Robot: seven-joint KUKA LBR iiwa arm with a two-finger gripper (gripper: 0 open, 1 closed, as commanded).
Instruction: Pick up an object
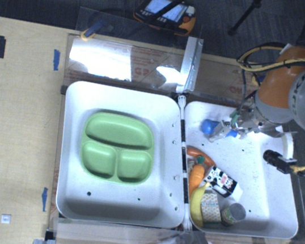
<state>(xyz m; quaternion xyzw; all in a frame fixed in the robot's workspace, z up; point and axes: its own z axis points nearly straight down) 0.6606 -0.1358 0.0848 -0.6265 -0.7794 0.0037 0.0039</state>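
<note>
End effector (231, 127) touching blue object (212, 127), right bin (279, 193).

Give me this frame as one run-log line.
arm: over right bin far end | gripper: at blue object, grasp unconfirmed | left bin: green divided tray | right bin near corner: carrot, banana, other clutter

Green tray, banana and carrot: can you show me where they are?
Green tray (118, 146), camera view, on the ridge between its compartments.
Banana (196, 207), camera view, on the middle of its yellow curve.
Carrot (195, 176), camera view, on its orange body.
</note>
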